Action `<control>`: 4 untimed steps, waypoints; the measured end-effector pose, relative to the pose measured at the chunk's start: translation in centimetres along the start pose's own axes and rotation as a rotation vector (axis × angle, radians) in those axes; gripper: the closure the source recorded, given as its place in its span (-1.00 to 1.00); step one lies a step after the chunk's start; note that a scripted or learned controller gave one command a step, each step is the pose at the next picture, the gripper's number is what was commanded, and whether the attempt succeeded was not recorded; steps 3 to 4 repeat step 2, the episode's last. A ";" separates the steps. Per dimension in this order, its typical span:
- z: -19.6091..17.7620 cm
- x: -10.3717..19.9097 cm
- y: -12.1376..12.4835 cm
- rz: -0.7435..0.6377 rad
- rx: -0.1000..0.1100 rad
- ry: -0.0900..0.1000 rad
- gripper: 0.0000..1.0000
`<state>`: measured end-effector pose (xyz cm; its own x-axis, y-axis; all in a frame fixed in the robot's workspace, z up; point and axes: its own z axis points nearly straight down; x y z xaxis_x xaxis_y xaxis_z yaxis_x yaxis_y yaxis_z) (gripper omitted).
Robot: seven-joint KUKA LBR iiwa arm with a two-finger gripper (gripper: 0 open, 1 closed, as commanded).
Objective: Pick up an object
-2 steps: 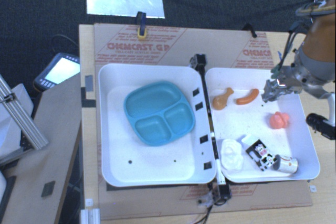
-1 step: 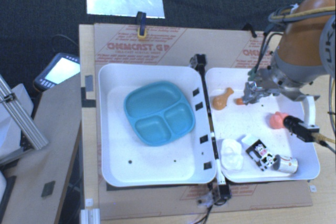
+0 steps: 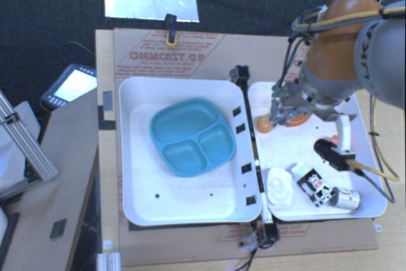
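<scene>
Left bin [image 3: 136,200]: blue tray [image 3: 192,136], frame centre-left, untouched. Right bin [image 3: 365,203]: orange ball [image 3: 264,124] at its upper left, white lump [image 3: 280,188], black-and-white toy [image 3: 314,185] and small can [image 3: 345,198] lower down. My pincer [image 3: 280,112] hangs just beside the ball; whether it is open or closed I cannot tell. I judge this the approach step. Next: centre on the ball, descend, close.
</scene>
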<state>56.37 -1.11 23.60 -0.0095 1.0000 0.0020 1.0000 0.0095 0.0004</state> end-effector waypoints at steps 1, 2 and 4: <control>-0.1 4.4 0.3 0.000 -0.001 0.000 1.00; 0.7 8.8 0.8 0.000 -0.001 -0.001 1.00; 0.7 8.8 0.8 0.000 -0.001 -0.001 1.00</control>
